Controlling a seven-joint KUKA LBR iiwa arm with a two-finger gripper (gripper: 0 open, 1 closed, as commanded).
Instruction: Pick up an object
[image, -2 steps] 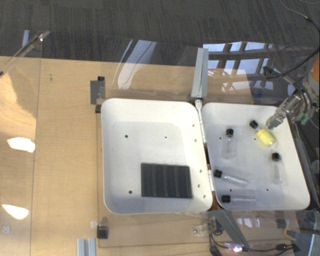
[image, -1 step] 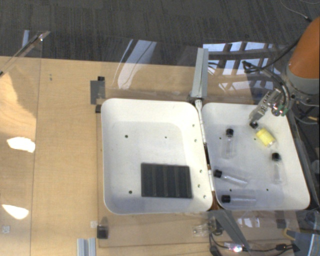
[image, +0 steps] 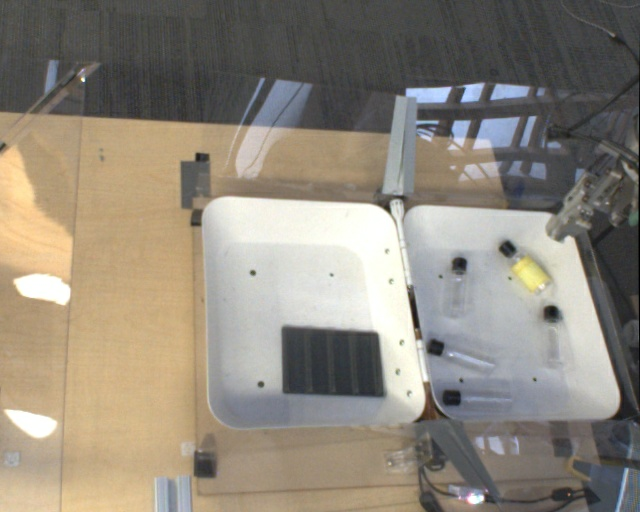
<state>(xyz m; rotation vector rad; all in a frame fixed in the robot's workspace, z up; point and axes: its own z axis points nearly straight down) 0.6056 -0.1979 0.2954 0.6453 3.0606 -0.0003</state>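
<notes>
inspector: right bin (image: 590, 400) holds the candidates. a yellow vial (image: 527, 272) with a black cap lies near its far right corner; four clear vials with black caps lie about it: one upright-looking at (image: 458, 285), one at the right (image: 553, 335), two along the near-left side (image: 462, 354) and (image: 475, 398).

clerk: handling?

inspector: judged light, stiff and smooth, likely to roll or slip (glass or plastic, cannot tell which). best held across the barrel, mid-length, fingers square to the long axis. the yellow one is plainest to see and lies apart from the rest.

clerk: gripper?

inspector: gripper (image: 572, 218) sits over the bin's far right rim, near the yellow vial. nothing is seen between its fingers; whether the jaws stand apart or together, i cannot tell.

clerk: obstructions?

inspector: the rim close by. left bin (image: 230, 300) bears a black ribbed block (image: 332, 361), well apart.
</notes>
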